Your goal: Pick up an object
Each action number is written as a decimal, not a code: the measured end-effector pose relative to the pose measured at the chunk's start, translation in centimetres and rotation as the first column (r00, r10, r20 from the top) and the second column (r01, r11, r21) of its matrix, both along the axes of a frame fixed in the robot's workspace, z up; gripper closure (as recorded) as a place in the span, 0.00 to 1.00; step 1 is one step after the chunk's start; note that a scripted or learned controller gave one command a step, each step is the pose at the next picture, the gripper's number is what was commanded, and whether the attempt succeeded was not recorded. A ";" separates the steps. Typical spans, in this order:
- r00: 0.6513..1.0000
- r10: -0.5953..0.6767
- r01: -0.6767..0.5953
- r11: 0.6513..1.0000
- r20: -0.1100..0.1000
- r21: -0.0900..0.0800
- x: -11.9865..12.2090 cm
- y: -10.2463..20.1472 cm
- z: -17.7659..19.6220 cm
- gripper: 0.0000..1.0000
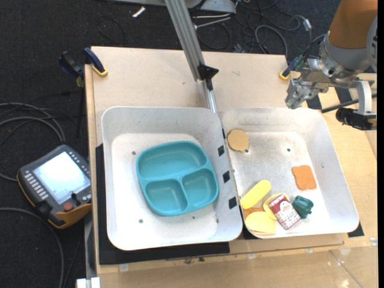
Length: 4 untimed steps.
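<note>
Banana [255, 193] lies at five o'clock in right bin [324, 161]; gripper [296, 98] hovers at one o'clock, jaws perhaps closed, cannot tell

2 bins [120, 131] – 1 tray [177, 177]

The bench [150, 77] is pale wood. On it two white bins lie side by side, the left bin [120, 179] touching the right bin [327, 161]. A clamp [96, 63] grips its far left corner.
</note>
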State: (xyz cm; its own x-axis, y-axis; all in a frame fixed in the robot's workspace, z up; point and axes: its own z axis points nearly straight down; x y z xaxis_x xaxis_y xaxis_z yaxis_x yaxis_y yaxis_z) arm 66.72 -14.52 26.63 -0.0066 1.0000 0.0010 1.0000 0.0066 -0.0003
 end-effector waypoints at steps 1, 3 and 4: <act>1.000 0.001 -0.001 1.000 0.000 0.001 -0.5 5.4 0.6 1.00; 1.000 0.001 -0.001 1.000 -0.003 0.000 -1.3 15.7 -1.9 1.00; 1.000 0.002 -0.002 1.000 -0.003 0.001 -2.9 21.2 -3.2 1.00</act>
